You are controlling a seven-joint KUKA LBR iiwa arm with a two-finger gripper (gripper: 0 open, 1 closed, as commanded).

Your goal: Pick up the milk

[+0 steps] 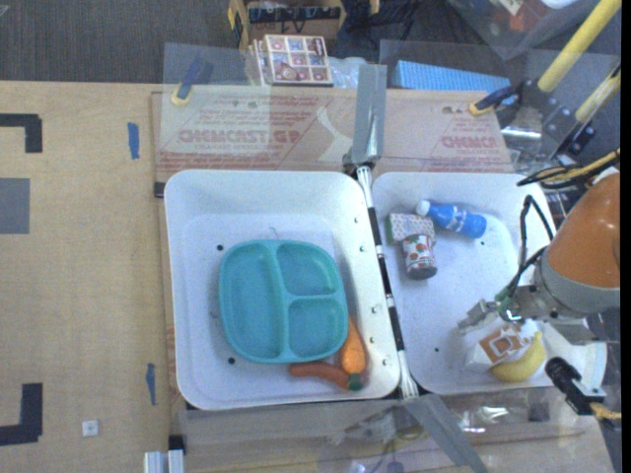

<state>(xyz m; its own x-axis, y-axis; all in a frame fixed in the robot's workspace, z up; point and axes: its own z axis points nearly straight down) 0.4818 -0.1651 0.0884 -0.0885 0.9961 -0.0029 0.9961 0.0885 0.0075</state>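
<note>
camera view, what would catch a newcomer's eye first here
Probably the teal divided tray in the left bin, with a carrot against its lower right corner. Next, the orange-banded arm over the right bin, its gripper just above a white milk carton beside a yellow fruit.

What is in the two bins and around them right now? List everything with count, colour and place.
Bins: two, white, side by side on the bench.
Divided plate: one, teal, middle of the left bin.
Carrots: two, orange, beside the plate's lower right corner.
Bottle: one, blue with a white cap, lying at the back of the right bin.
Small box: one, patterned green, left of the bottle.
Can: one, white and red label, in front of the box.
Milk carton: one, white with brown print, front right of the right bin.
Yellow fruit: one, against the carton.
Gripper: one, above the carton; arm grey with orange band.
</note>
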